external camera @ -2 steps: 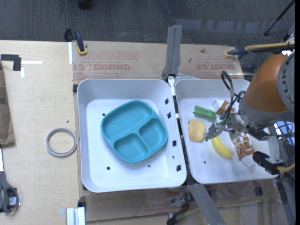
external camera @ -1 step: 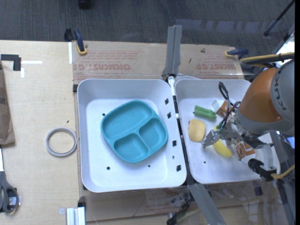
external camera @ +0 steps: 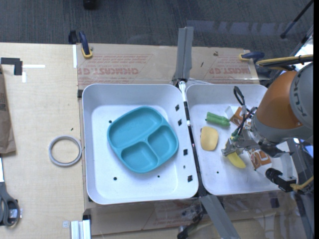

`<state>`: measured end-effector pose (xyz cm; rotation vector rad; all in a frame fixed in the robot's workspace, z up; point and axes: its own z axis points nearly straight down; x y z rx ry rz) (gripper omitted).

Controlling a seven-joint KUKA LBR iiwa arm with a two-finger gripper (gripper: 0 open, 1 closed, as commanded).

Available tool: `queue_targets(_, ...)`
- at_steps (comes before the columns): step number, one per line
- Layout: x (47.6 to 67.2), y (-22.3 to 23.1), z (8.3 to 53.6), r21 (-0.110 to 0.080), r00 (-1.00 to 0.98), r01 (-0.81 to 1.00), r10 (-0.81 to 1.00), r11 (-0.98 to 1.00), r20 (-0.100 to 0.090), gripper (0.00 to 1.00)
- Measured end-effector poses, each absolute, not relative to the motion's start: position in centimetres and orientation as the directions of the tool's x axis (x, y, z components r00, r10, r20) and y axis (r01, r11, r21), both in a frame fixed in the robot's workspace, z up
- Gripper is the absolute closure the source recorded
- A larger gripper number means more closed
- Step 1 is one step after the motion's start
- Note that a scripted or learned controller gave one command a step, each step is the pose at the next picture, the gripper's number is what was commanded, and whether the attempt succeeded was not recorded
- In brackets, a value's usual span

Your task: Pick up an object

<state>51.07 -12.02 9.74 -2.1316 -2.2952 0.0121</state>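
resting just under the hand [external camera: 233, 148], a yellow object [external camera: 238, 160] lies in the right bin [external camera: 219, 178]; hand's grip cannot be told.

The two white bins [external camera: 134, 94] are looking like smooth moulded plastic with a slight sheen along their rims. The teal divided tray [external camera: 143, 139] is showing a matt, even plastic surface. The table [external camera: 40, 98] is appearing as pale wood with a flat, dull finish, and brown cardboard [external camera: 124, 66] with printed red lettering is lying rough and unglossed behind the bins. The ring [external camera: 65, 150] on the table is looking like translucent tape. The arm's orange band [external camera: 279, 103] is shining as glossy painted casing. The yellow piece [external camera: 209, 138] and green piece [external camera: 218, 119] are looking smooth, like plastic.
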Motion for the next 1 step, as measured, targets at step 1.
queue_targets(1,47.68,-12.86,22.08,-0.006,0.142,0.99,0.99,-0.142,-0.002,1.0)
